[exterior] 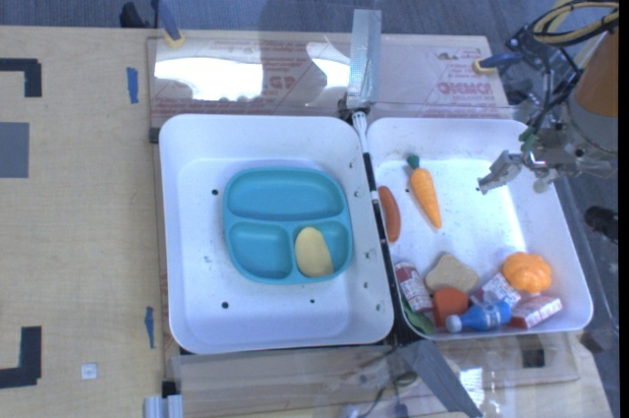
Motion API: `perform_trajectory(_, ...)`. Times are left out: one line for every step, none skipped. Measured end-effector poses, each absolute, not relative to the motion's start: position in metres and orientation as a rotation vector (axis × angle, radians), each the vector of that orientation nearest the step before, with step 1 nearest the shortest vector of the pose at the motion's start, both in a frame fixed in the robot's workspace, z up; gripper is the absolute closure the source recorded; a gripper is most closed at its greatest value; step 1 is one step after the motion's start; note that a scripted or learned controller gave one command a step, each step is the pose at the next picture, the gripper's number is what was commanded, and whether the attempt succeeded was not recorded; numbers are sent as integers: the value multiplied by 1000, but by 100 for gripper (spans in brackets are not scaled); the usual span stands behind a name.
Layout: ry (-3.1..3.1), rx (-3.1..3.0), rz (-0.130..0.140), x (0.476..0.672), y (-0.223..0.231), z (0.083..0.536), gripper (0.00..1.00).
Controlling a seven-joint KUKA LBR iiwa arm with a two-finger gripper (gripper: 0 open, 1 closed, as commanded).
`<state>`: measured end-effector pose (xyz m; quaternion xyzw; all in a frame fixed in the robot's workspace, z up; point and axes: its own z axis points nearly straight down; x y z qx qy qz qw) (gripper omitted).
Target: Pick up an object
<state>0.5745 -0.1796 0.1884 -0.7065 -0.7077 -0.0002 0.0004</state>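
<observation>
1. Camera view: metal pincer (513,172) hangs over the right bin's (573,254) far right edge, fingers spread, nothing between them.
2. Tapered orange carrot (425,194) lies mid-bin; round orange (527,272) near the front corner.
3. Smooth yellow lump (314,252) sits in the teal divided tray (285,196), left bin.
</observation>
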Motion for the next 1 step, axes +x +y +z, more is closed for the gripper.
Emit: perform_trajectory(-2190, -2262, -8, 617, -90, 88, 0)
